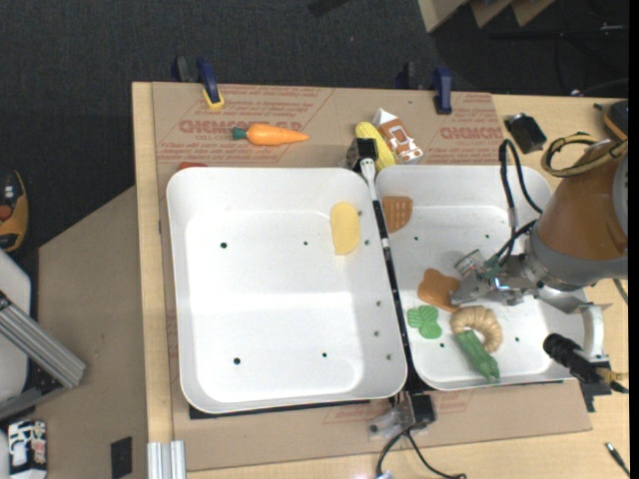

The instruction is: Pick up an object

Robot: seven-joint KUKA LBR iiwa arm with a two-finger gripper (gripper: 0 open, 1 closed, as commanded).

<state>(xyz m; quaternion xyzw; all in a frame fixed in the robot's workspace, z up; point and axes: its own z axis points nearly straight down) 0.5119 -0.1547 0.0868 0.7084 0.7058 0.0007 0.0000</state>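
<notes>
Gripper (477,279), grip state indiscernible, low in right bin (519,193): tan piece (437,288) just left; croissant (477,319) just below, long axis left-right.

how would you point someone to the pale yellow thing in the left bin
Take the left bin of the two white ones. By its right wall, in the upper part, lies a pale yellow oblong piece. The brown waffle piece nearby sits across the divide, in the other bin.
</notes>
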